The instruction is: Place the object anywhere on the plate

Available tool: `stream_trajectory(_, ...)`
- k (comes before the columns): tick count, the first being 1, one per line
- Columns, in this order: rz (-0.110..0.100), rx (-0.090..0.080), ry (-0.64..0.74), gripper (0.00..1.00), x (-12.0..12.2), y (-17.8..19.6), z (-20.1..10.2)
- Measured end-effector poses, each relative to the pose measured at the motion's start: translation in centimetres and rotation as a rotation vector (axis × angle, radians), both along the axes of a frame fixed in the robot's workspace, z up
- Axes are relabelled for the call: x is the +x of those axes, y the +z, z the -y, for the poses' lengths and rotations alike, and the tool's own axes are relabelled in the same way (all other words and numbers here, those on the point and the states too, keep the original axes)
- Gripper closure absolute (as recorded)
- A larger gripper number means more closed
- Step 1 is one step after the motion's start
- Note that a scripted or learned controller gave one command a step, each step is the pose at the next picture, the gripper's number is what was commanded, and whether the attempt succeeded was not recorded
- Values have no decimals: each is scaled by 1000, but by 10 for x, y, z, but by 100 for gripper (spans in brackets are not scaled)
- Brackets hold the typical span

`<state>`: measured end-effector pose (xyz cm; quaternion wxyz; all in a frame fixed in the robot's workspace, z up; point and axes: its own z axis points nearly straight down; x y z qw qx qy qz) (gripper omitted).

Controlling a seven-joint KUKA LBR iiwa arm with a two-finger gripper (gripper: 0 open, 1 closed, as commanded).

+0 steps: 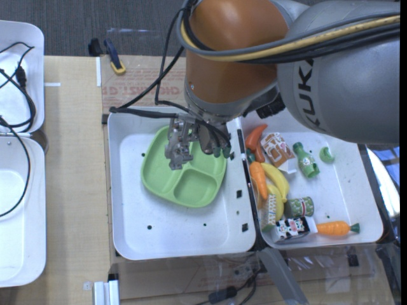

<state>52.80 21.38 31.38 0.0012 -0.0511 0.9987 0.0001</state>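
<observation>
Gripper [191, 146] parked right over the plate [184, 186]

We can't tell what it's carrying, if anything, too much metal and cable in the way. It hangs over the plate's upper part, so we'd guess drop-off spot. The toys, carrots [259, 178], banana [278, 180], green bottle [306, 161], sit right of the plate in the other bin [356, 170].

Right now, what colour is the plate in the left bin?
Light green; the plate shows in the camera view.

Green divided plate [184, 176], flat, in left bin [127, 227]
</observation>
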Motion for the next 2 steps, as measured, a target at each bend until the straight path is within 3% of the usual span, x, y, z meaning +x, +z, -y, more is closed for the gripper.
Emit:
stream_trajectory(1,2,1,226,100,-36,59,-15)
stream_trajectory(2,0,0,833,100,-35,40,-15)
